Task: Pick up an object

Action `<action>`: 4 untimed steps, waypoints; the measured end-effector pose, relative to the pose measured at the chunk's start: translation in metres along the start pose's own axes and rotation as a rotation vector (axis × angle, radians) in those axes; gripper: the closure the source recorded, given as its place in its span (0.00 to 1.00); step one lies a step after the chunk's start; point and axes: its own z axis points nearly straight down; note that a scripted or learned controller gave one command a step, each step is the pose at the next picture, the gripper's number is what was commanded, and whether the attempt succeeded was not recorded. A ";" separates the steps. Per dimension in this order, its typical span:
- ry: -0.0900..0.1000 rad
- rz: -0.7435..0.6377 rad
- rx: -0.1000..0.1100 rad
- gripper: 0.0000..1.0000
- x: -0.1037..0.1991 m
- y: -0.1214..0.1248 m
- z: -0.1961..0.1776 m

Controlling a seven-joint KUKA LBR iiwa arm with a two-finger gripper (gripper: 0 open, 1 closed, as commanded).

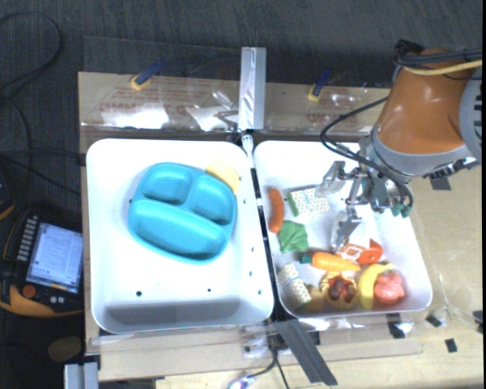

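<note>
The left bin [105, 217] holds a blue tray [182, 209]. The right bin [421, 258] holds toy food along its near side. The gripper [347, 205] hangs open and empty above the carrot [334, 260]; best descend straight, fingers straddling it.

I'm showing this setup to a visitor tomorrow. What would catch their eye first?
Probably the big blue divided tray, lying in the left bin with something small and yellow at its far corner. Next, the heap of bright toy food in the right bin: a carrot, a banana, a sausage. Above that heap hangs the gripper on the arm's orange band.
</note>
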 end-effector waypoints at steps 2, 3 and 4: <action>0.002 0.029 0.000 0.00 0.049 -0.014 0.056; 0.000 0.090 -0.002 0.00 0.039 -0.024 0.032; 0.000 0.163 -0.001 0.00 0.070 -0.024 -0.035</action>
